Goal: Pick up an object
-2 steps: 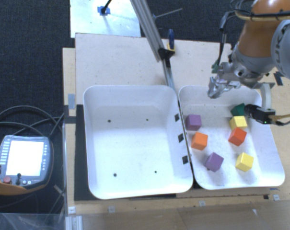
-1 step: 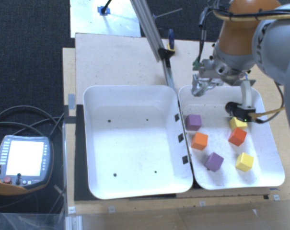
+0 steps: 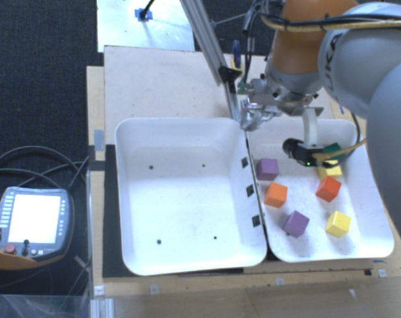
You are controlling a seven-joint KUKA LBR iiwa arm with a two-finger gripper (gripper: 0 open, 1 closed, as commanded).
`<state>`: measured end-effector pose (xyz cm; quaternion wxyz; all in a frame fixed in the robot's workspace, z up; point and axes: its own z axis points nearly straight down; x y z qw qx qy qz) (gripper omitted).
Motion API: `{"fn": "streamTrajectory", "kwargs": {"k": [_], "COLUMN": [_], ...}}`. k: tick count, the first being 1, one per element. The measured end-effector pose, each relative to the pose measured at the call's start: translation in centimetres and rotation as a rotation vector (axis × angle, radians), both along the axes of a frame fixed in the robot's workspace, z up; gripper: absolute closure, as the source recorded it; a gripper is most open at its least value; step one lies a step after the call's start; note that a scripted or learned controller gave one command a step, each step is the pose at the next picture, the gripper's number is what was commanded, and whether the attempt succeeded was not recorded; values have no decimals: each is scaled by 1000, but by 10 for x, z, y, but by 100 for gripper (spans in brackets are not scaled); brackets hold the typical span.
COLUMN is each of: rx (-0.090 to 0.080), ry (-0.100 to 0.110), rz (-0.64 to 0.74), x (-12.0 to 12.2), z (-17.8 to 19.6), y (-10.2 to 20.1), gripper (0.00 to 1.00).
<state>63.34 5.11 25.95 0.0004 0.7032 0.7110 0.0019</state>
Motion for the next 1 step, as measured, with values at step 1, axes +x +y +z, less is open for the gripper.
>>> {"fn": "streamTrajectory", "kwargs": {"k": [1], "rx": [0], "ry": [4], "rz": [-1], "x": [4], "z": [-28], "y": [47], "gripper": [100]}}
